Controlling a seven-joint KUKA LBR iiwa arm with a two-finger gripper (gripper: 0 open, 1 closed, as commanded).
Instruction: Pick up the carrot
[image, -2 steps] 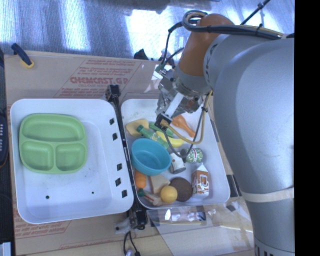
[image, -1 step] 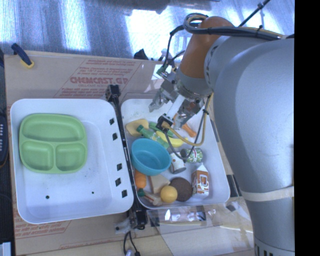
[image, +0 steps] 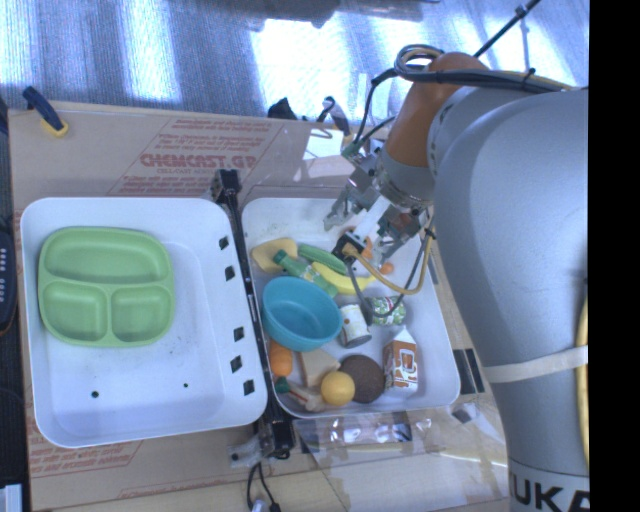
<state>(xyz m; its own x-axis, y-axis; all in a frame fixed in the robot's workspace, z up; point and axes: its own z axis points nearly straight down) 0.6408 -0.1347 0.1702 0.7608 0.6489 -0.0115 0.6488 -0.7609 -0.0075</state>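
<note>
An orange, carrot-like piece (image: 281, 360) lies at the near left of the right bin (image: 432, 330), tucked between the blue bowl (image: 300, 312) and the bin's left wall. My gripper (image: 366, 222) hangs low over the far end of that bin, well apart from the orange piece. Small orange bits (image: 386, 266) show just below the gripper, and I cannot tell what they are. The wrist hides whatever lies straight beneath it.
The right bin is crowded: a green bottle (image: 300, 265), a yellow banana-like thing (image: 335, 280), a small can (image: 353, 325), a brown ball (image: 366, 378), a yellow fruit (image: 338, 388) and a carton (image: 402, 362). In the left bin (image: 60, 400) sits a green divided plate (image: 105, 285).
</note>
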